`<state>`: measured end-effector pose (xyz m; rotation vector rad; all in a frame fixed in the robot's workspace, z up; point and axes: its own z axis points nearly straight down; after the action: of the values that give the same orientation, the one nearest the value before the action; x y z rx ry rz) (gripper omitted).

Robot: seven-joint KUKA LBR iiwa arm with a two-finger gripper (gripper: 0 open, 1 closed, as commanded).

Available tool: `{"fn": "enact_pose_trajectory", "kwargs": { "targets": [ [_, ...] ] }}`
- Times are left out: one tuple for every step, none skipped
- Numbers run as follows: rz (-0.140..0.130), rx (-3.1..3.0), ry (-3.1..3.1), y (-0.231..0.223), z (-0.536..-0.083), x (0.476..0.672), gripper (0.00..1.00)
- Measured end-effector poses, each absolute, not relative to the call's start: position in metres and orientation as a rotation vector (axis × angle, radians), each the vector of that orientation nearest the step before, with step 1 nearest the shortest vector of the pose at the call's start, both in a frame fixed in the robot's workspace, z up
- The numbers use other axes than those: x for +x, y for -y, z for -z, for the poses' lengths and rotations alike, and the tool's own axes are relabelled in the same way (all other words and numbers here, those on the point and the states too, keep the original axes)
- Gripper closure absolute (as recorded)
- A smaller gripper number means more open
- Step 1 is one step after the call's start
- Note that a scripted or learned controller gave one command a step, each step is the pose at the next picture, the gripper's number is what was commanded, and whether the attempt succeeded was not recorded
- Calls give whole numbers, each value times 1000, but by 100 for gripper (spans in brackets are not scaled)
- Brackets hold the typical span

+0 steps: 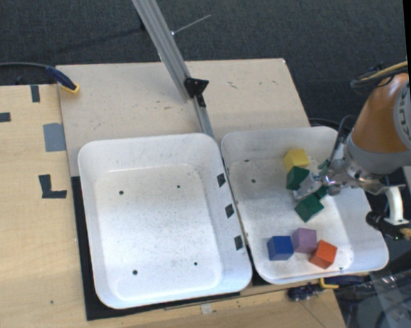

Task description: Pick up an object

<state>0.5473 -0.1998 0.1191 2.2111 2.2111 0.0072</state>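
The right white bin (261, 151) holds several blocks. A yellow block (296, 158) lies at the back, with a dark green block (296, 177) just in front of it. A second green block (309, 207) sits tilted a little nearer. Along the bin's front lie a blue block (280, 247), a purple block (305, 239) and an orange block (323, 254). My gripper (320, 187) reaches in from the right and is low between the two green blocks, close to or touching them. Its tip is too small and cluttered to read.
The left white bin (153, 218) stands beside the right one, with a shared rim between them. A slanted metal pole (171, 52) crosses the back of the bench. The arm's grey and orange body (384, 126) hangs over the right bin's right edge.
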Motion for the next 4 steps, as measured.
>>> {"fn": "enact_pose_trajectory", "kwargs": {
  "targets": [
    [-12,2203,-2204,202,-115,551,0],
    [-12,2202,-2204,202,-124,552,100],
    [-3,2216,-2221,199,-177,563,100],
    [-4,2215,-2220,199,-235,573,100]
  ]
}}
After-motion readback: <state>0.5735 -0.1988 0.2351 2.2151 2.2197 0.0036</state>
